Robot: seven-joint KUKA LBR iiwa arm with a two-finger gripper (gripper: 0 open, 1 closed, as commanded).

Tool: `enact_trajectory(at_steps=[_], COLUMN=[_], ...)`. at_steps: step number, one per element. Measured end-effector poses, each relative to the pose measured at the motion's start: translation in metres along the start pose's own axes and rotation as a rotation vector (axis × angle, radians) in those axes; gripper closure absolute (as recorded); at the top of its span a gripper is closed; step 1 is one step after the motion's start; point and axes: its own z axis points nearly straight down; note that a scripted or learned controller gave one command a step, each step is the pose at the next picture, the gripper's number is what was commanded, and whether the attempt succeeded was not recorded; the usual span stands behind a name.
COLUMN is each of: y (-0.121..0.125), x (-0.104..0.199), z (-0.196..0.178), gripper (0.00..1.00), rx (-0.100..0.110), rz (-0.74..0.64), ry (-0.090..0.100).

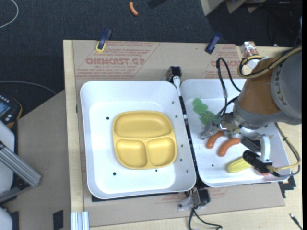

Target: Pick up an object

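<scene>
Inside the right bin (211,178), several small items lie close together. Two orange sausage-shaped pieces (221,143) sit side by side near the bin's middle, slanted. A yellow banana-like piece (238,165) lies just below them, near the bin's front edge. A green leafy cluster (202,109) rests above them, toward the bin's left wall. The tool (221,124) hangs low between the green cluster and the upper sausage, just beside both; whether it touches either cannot be told, and whether it is open or closed cannot be told, since the wrist hides its tip. The grey arm (271,95), with its orange band, covers the bin's right half, so free floor there is scarce. A bare strip of white floor shows along the front-left corner. The left bin (96,109) touches the right one along a shared edge. It holds a yellow divided plate (144,139) at its middle, with open white floor all around it. Both bins rest on a pale worktop (139,56) with printed red lettering.
</scene>
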Motion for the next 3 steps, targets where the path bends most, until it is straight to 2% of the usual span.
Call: enact_trajectory(at_steps=[1, 2, 3], y=[0.001, 0.005, 0.004], x=[-0.001, 0.007, 0.013], z=[-0.014, -0.074, -0.12], gripper=[1.0, 1.0, 1.0], rx=[-0.007, -0.012, -0.013], rz=[0.001, -0.003, -0.003], ry=[-0.002, -0.003, -0.003])
